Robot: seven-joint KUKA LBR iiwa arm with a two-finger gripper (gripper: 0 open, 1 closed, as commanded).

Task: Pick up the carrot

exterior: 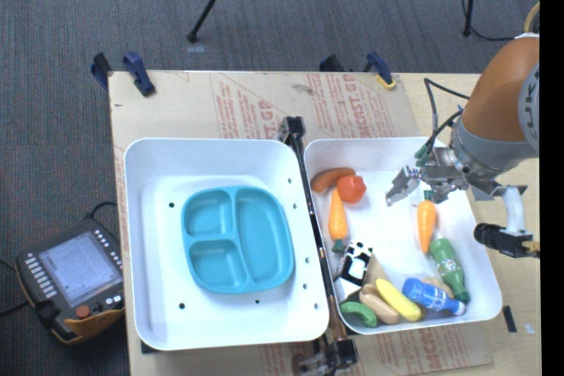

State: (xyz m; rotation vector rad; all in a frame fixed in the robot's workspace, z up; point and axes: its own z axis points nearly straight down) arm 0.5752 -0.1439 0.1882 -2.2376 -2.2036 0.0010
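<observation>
Arm (507, 114) cut off at the view's right edge, only the orange band and grey wrist visible. Gripper (421, 187) hard to read against the white bin wall: dark finger parts spread apart above a carrot (426, 224), nothing seen between them; whether touching that carrot cannot be told.

Two orange carrots in the right bin (388, 152). One hanging or lying just below the gripper, near the bin's right wall, pointed end toward the front. The other carrot (337, 216) close to the bin's left wall, just beside a red tomato (352, 188) and a brown sausage (328, 179).

Front of the right bin crowded: green bottle (448, 264), blue bottle (429, 293), yellow banana (398, 298), black-and-white toy (355, 263), partly overlapping. Open white floor in the bin's middle and rear.

Left bin (141, 189) carrying a blue divided plate (237, 239), bare margin all round.

Wrist tilted down and leftward over the right bin's rear right corner.
</observation>
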